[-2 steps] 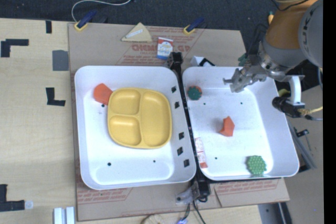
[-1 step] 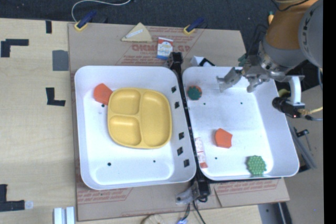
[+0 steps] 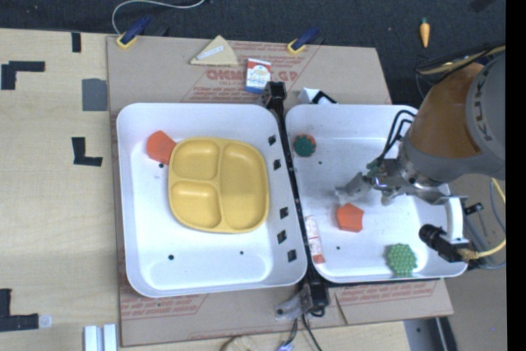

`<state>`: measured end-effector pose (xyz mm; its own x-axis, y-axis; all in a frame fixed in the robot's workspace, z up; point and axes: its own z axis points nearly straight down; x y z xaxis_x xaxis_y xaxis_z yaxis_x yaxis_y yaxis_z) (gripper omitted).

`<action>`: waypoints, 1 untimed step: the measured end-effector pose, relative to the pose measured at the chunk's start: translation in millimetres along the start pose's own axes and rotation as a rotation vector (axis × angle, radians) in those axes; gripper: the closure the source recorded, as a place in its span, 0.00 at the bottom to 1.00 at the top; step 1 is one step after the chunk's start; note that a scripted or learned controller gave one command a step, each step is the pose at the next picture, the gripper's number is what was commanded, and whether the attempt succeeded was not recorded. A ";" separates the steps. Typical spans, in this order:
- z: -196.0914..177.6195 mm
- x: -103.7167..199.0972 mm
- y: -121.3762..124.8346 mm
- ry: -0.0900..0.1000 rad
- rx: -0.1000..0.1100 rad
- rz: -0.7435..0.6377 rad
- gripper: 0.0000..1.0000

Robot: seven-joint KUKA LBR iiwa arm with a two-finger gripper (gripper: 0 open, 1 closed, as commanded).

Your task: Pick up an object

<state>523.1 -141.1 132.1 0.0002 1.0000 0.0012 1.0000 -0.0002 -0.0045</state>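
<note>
Arm came in from the right over the right bin [image 3: 329, 121], gripper [image 3: 355, 190] low near the bin's middle, just above and beside the orange block [image 3: 350, 217]. Could not tell how the gripper was set; the tip looked grey and blurred from where I stood, and nothing was visibly held. Likely target was the orange block, lying on the bin floor slightly below the tip, close but apparently not touched. Other candidates in that bin: a small teal ball [image 3: 305, 145] near the upper left, well apart, and a green bumpy object [image 3: 401, 258] near the lower right corner. Left bin [image 3: 131, 201] held a yellow divided plate [image 3: 219, 183] with an orange-red piece [image 3: 160, 146] just beside its upper left edge. Risks as I judged them: the tip sat offset from the block, so a straight descent could clip its edge and shove it away rather than straddle it; closing too high would grab air; the block could slide on the smooth white floor. The small ball would roll if nudged.
</note>
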 end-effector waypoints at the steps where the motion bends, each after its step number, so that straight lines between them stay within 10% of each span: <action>1: 46.2 37.3 -2.2 -0.002 -0.005 0.000 0.00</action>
<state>520.7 -103.8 86.0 0.0001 1.0000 -0.0006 1.0000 -0.0001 0.0005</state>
